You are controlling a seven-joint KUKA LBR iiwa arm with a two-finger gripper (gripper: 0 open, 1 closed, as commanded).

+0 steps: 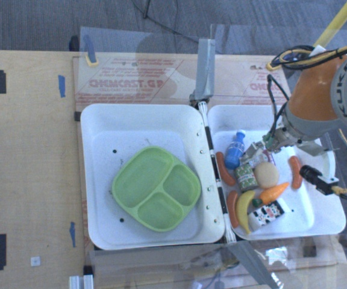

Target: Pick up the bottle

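The bottle (234, 150) is small and blue with a blue cap. It lies in the right bin (324, 218) near that bin's left wall, tilted with its cap toward the back. My gripper (259, 151) hangs below the orange band of the arm, just to the right of the bottle and low over the pile of items. Nothing shows as lifted or held.
Packed around the bottle are a red sausage (223, 168), a green can (246, 177), a beige potato (267, 174), a carrot (274, 192), a banana (244, 208), a black-and-white carton (267, 214) and another sausage (295, 171). The left bin holds a green divided plate (156, 188).
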